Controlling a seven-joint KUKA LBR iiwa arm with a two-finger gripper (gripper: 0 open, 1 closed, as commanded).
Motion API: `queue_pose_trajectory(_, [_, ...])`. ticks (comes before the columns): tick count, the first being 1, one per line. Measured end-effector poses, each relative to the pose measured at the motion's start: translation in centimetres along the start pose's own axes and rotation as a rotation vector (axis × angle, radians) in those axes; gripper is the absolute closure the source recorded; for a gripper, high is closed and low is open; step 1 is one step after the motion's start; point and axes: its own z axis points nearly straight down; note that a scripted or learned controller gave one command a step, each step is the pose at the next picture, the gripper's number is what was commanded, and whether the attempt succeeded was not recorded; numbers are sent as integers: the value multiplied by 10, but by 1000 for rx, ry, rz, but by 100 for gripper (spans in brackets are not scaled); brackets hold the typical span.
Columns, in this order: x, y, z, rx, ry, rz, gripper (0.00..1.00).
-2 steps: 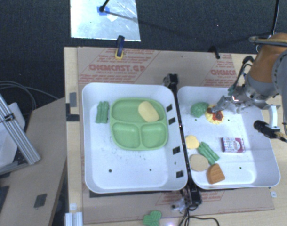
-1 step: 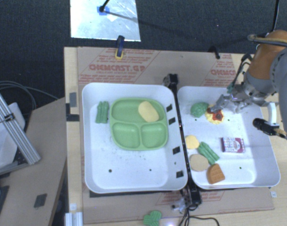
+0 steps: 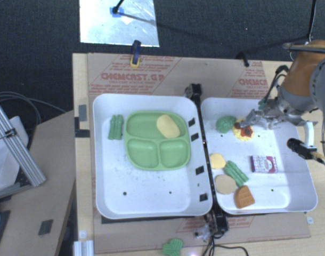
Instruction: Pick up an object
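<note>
Camera view: jaws over red-yellow toy [image 3: 243, 132].

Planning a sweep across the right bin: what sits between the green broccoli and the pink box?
The yellow-and-red toy lies between the broccoli and the pink box, in the camera view.

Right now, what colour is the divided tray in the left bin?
Light green tray, seen in the camera view.
</note>
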Motion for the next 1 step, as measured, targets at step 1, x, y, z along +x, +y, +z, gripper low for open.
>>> queue_pose_trajectory(1, [5, 21, 3, 2, 1, -3, 0])
